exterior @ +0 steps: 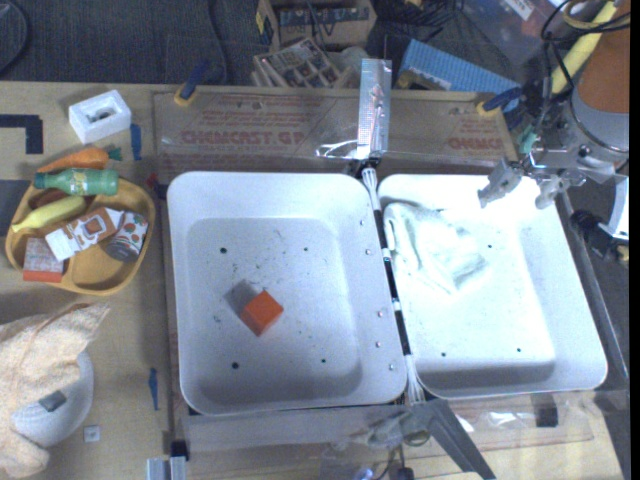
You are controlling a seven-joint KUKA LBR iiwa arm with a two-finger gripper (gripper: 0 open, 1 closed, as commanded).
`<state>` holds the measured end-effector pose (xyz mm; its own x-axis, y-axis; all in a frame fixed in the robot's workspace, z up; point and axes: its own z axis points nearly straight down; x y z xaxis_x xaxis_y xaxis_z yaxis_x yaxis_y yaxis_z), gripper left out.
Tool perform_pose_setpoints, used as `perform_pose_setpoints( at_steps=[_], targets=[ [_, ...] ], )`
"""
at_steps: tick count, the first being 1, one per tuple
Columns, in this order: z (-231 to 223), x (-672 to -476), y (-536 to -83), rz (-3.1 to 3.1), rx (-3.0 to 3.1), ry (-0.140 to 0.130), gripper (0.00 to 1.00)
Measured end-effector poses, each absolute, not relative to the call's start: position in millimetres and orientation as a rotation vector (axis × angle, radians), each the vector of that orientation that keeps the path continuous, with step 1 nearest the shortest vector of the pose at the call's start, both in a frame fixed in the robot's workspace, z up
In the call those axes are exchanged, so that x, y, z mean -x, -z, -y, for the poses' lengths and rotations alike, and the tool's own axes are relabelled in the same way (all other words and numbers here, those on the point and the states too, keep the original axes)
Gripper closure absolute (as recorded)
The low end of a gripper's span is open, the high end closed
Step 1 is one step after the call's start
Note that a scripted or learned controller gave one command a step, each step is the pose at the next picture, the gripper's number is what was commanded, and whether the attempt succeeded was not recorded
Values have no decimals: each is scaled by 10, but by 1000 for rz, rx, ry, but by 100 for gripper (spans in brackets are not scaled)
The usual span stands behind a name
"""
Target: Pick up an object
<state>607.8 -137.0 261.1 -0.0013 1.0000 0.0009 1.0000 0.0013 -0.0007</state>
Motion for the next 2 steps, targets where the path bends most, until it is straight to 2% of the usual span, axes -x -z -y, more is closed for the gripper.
perform_pose_setpoints(
  at_steps=[1,2],
  targets=[
    [841,-6067,-1847,2191,2251,-1,0],
    [1685,-6048,-1866,2270,2179,1,0]
  ],
)
